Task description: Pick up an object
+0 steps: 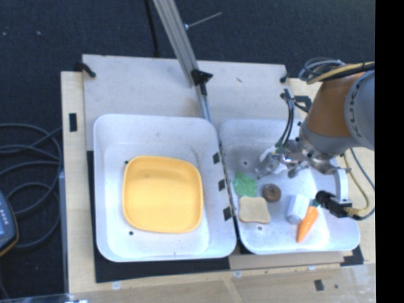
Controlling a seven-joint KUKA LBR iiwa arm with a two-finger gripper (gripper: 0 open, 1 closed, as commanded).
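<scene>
Approach step judged: end effector is hovered in the right bin, jaw state cannot be told. Next, descent onto the brown round piece is needed.

A single fixed camera looks down at a slant on the pale wooden bench, far enough off to take in both shallow white plastic bins side by side, with dark floor beyond the bench's far and left edges; the grey-and-orange arm enters from the bench's right
</scene>
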